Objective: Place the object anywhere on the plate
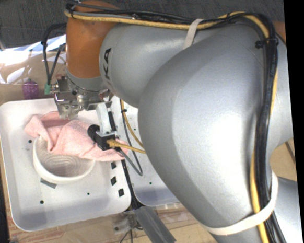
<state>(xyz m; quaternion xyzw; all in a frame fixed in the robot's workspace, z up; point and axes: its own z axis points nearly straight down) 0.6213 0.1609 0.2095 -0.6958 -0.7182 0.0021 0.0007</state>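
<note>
Pink cloth (72,137) draped over plate (46,171)

This is a robotics lab or test cell, not a home. A big grey industrial arm (204,119) with an orange band (86,45) and yellow cabling tied along its body reaches over a bench (67,238) of bare brown board. Two shallow white bins (22,207) sit side by side on it, crumpled clear plastic (16,63) lies at the bench's far left corner, and dark carpet (18,19) shows beyond its far edge
</note>
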